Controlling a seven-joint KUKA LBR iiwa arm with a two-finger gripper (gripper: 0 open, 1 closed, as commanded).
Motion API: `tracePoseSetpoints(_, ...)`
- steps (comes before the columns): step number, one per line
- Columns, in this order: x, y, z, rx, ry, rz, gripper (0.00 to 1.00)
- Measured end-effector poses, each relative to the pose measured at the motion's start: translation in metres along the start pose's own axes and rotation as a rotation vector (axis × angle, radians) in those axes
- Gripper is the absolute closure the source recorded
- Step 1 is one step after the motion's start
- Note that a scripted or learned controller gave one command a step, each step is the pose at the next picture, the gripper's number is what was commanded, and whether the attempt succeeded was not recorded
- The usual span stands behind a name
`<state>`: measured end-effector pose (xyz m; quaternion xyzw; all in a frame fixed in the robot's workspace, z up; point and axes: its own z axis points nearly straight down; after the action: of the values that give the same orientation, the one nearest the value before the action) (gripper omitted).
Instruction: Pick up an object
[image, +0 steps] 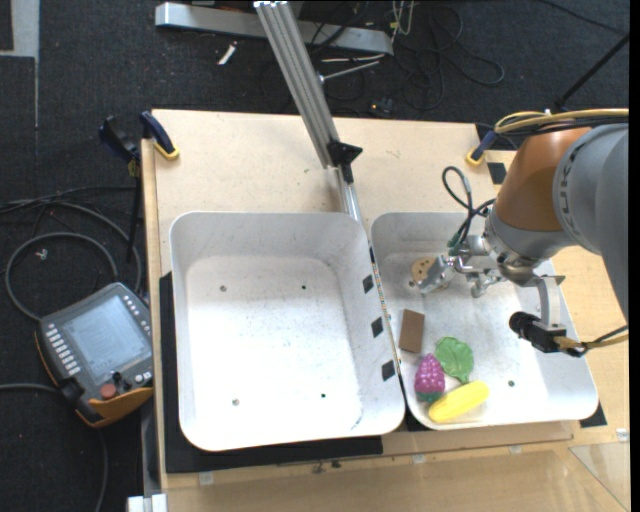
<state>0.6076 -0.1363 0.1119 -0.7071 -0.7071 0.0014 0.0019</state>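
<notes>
Four objects lay along the right bin's (575, 400) near-left edge: brown block (411, 330), purple grapes (430, 376), green piece (455, 356), yellow corn (458, 401). The claw (452, 272) hung near the far edge, its state impossible to tell, so the pick seemed not yet made.

Overhead slanted view of both bins (190, 240)

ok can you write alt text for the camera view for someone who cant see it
A grey and orange robot arm reaches from the right over the right white bin, its gripper low near the bin's back. Nearer the front lie a brown block, purple grapes, a green leaf and a yellow corn cob.
</notes>
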Motion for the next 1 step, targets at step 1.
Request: tracePoseSetpoints(1, 0.0006, -0.0002, 0.0179, -0.002, -0.001, 0.0, 0.0)
